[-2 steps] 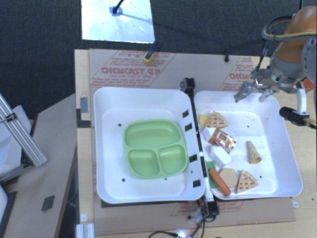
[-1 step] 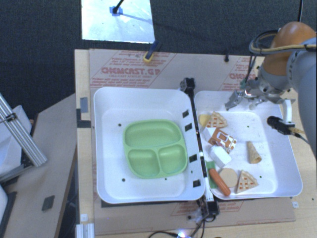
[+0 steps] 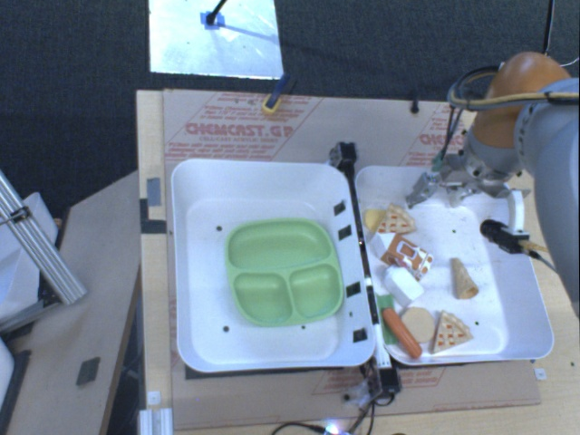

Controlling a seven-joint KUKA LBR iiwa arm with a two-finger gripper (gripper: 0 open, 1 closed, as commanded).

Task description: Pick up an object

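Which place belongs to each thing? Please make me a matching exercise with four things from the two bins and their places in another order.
Things:
1. green divided plate
2. toy carrot
3. ice cream cone
4. pincer

Places:
A. near corner of the right bin, by the divider
B. above the far part of the right bin
C. middle of the left bin
D. middle of the right bin, toward its right wall

Pairs: 1-C, 2-A, 3-D, 4-B
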